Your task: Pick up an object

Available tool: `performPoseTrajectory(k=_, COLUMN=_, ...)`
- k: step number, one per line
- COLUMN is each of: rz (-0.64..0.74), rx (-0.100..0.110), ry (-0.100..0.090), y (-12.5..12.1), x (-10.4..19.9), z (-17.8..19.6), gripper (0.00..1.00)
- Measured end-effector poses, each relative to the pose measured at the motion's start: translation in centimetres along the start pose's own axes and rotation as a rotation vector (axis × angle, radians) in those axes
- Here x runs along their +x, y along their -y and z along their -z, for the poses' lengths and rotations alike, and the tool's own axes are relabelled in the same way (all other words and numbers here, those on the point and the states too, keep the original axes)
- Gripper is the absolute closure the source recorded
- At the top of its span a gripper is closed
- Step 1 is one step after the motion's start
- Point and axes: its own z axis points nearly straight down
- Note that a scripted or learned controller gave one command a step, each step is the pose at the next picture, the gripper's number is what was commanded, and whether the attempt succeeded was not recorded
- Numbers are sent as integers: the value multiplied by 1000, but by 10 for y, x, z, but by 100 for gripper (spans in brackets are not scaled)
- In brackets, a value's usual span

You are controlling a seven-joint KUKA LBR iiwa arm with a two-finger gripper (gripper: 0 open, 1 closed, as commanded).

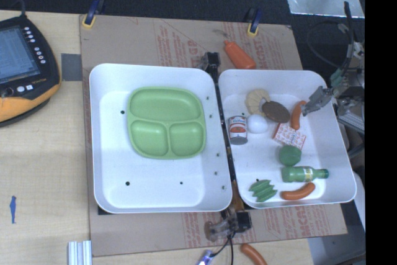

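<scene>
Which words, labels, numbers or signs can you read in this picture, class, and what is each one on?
None can be read for certain.
Cardboard sheet: red printing, too faint to read.
Small can: red and white label, blurred.
Red and white packet: pattern only, no legible words.
Green bottle: label blurred.
Handheld pendant: screen too small to read.

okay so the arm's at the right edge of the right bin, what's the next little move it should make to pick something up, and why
Probably ease the tool down and slightly left onto the upright orange sausage. The tool sits at the right bin's upper right side with that sausage nearest its tip, while the green bottle and the can lie farther away. No object shows between its fingers.
</scene>
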Motion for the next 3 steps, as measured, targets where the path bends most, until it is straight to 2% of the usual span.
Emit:
performPoseTrajectory(k=1, rz=1, rx=2, ry=0, y=-5, x=-39, z=-125, gripper=0)
performPoseTrajectory(k=2, rz=2, rx=1, ry=0, y=27, x=5, z=-187, gripper=0)
performPoseTrajectory(k=3, rz=7, rx=1, ry=3, y=27, x=3, z=-177, gripper=100)
